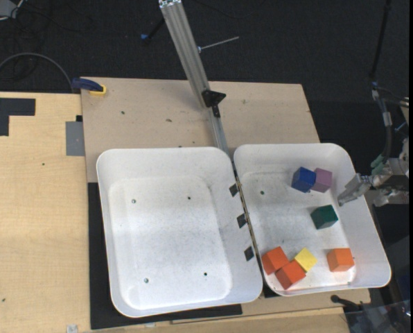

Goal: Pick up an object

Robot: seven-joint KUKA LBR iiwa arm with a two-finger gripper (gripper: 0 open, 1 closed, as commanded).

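- In the camera view you look down at a slant on two shallow white bins side by side on a wooden bench: the left bin [123, 179] and the right bin [359, 179].
- The right bin holds six small blocks.
- One blue block [303, 179] and one purple block [323, 180] touch each other near the bin's far side.
- One dark green block [324, 216] sits alone near the middle, nearer you than the blue and purple pair.
- Along the near edge you find two red-orange blocks [281, 266] touching each other, with one yellow block [305, 259] just beside them.
- One orange block [340, 259] lies to their right, apart from the yellow one.
- The gripper [350, 194] reaches in over the right bin's right rim, beside the green block and not touching it.
- You cannot tell whether the gripper is released or clenched; nothing is seen in its grasp.
- One slanted metal rail [189, 54] runs from the top of the view down toward the gap between the bins.
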